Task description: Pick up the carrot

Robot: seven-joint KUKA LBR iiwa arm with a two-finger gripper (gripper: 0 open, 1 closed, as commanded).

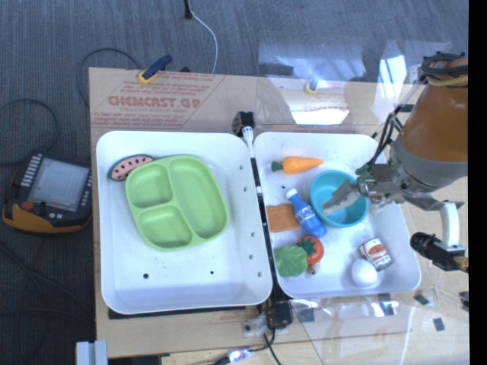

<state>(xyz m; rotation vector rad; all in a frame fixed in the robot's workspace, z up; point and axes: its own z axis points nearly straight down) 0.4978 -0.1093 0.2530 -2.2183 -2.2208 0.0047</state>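
Nearest the camera: at the bottom of the view I saw the front rim of the right bin [342,293], with a white egg [365,273] and a small red-labelled can [375,252] lying just inside it.
Carrot: the orange carrot [297,164] lay on its side near the back wall of the right bin, green top toward the divider between the bins, tip pointing right. It was free, touching nothing that I could make out.
Around the carrot: a blue bowl [342,200] sat just in front and to the right of it; a blue bottle [305,212] and a tan slab [280,217] lay nearer the camera; lettuce [290,261] and a tomato [312,250] lay beyond those, toward the front rim.
Gripper: the gripper [335,198] hung over the blue bowl, its two dark fingers parted and holding nothing.
Step in hand: I judged this to be the approach, with the carrot not yet reached.
Doing it well: I would carry the gripper back and toward the divider, clear of the bowl's rim, turn the fingers to span the carrot's width at its thick middle, then descend.
Risk: closing near the tapered tip could let it slip.
Left bin: the left bin [114,265] held a green divided plate [176,201] and a watermelon slice [128,166].
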